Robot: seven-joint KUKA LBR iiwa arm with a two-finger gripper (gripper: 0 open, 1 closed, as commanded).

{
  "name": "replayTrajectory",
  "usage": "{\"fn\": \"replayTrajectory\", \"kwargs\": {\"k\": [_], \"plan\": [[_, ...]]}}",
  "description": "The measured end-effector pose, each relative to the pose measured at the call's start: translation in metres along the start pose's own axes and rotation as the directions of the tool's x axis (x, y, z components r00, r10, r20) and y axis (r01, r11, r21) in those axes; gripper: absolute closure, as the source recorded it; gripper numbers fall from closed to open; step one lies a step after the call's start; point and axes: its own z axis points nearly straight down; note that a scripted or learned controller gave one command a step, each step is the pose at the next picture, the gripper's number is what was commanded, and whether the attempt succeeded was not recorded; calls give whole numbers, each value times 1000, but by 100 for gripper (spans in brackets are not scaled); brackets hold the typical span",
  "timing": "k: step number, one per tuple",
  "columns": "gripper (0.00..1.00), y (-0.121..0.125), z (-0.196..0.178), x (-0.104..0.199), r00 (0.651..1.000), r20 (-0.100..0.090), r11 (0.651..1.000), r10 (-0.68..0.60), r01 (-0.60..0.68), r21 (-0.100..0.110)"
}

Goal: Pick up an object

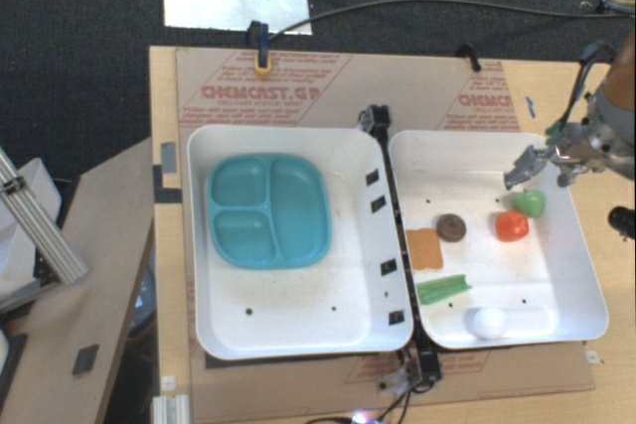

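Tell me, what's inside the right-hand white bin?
In the right bin: a green piece, red piece, brown round piece, orange slab, green strip, white ball.

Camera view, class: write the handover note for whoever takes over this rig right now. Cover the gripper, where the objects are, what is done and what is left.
Gripper: above the far right part of the right bin, fingers open, holding nothing.
Right bin objects: green round item just below the gripper, red item, brown round item, orange flat piece, green strip, white ball.
Left bin: teal divided plate.
Done: nothing picked yet.
Left: lower, grasp and lift one object; the green round item looks nearest.
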Motion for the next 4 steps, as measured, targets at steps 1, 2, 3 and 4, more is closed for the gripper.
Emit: {"fn": "replayTrajectory", "kwargs": {"k": [1,2,3,4], "plan": [[0,-2,46,9,1000,0,1000,1,-1,1],[0,7,95,14,1000,0,1000,-2,2,1],[0,9,143,14,1000,0,1000,1,-1,-1],[100,9,131,14,1000,0,1000,0,0,-2]]}}
